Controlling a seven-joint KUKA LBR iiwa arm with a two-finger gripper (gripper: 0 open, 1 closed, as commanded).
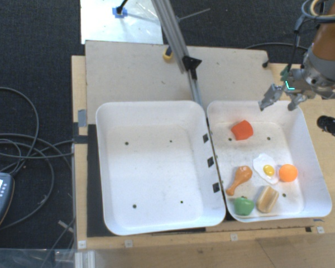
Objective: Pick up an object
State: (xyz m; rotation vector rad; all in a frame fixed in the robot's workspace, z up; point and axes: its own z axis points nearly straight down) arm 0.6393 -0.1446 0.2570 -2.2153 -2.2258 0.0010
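Note:
The right bin [311, 144] holds several toy foods. A red block [242, 130] lies near its back left. A fried egg [266, 168] and an orange ball [288, 173] sit at the right. A drumstick [239, 179], a green pepper [244, 206] and a bread roll [267, 199] lie toward the front. My gripper [277, 106] hangs above the bin's back rim, right of and behind the red block. It is open with nothing between its fingers.
The left bin [151, 166] sits beside the right one, their rims touching at the middle. A grey pole [173, 29] slants in from the top to the bins' shared back corner. Cables lie on the floor at the left.

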